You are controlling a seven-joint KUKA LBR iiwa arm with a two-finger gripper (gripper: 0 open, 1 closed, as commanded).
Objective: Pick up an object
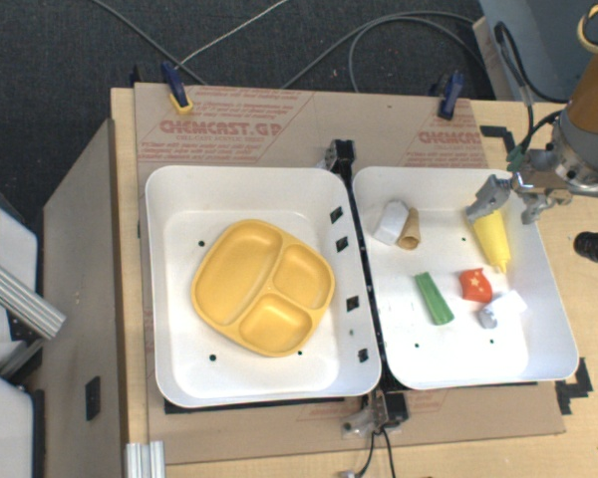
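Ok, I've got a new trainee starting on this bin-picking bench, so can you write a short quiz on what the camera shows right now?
1. True or false: the yellow divided tray lies in the left bin.
2. Which thing lies nearest the tool? A) the green block B) the yellow bottle C) the cone
3. Fill in: the red piece lies in the ___ bin, on the side of the green block that faces the arm.

Key: 1 true. 2 B: the tool hangs above the far end of the right bin, by the bottle's upper end. 3 right.
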